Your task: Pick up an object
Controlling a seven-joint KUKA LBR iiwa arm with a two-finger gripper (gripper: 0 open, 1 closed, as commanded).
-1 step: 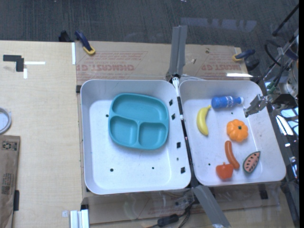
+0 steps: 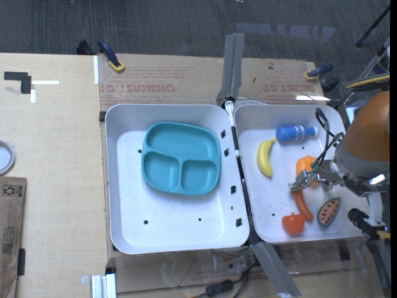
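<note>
Two shallow white plastic bins: the left bin (image 2: 118, 185) holds a glossy teal three-compartment plate (image 2: 181, 158). In the right bin (image 2: 248, 166), the metal gripper (image 2: 301, 182) hangs over an elongated orange toy (image 2: 303, 205), beside a smooth curved yellow banana (image 2: 266, 157). Its finger state is indiscernible, and the arm hides part of a rounded orange piece (image 2: 304, 165).

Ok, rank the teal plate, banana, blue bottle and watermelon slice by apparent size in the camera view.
1. teal plate, clearly largest
2. banana and blue bottle look about alike, so no order between them
3. watermelon slice, smallest
</note>
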